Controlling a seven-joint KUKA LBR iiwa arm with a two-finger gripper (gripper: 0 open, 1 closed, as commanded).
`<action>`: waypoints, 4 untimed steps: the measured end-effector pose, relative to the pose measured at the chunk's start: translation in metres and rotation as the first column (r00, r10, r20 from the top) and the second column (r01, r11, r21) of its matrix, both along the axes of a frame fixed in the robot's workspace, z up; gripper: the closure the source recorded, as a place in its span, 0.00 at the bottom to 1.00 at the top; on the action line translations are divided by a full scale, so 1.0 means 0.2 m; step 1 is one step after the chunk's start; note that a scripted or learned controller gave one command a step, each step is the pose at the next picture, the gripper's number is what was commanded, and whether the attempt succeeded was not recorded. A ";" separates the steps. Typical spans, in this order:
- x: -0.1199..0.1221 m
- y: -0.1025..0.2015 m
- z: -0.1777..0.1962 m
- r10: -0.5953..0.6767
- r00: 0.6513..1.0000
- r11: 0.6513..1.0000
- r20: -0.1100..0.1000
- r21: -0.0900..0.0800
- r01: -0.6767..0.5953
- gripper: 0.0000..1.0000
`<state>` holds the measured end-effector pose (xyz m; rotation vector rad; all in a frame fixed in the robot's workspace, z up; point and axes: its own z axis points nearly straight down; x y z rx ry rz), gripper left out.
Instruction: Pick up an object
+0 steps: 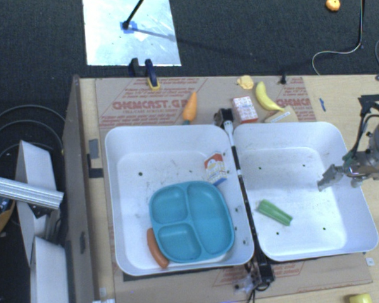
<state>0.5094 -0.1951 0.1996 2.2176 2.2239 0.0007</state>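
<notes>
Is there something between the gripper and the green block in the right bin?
Nothing visible. The gripper hangs over the right bin near its right wall, and the green block lies on the floor down-left of it. Bare white floor lies between them.

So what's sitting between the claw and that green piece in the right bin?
Nothing: in the camera view, just bare white bin floor runs from the claw to the green piece in the right bin.
</notes>
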 end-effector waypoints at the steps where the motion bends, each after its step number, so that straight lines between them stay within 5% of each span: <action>1: 0.07 0.37 -0.35 0.008 1.000 1.000 -0.005 0.005 -0.008 0.00; 2: -0.03 0.57 -0.47 0.005 1.000 1.000 -0.003 0.003 -0.005 0.00; 3: 0.06 0.56 -0.58 0.002 1.000 1.000 0.001 0.001 -0.002 0.00; 4: -0.08 0.56 -0.58 -0.003 1.000 1.000 -0.003 0.001 0.003 0.00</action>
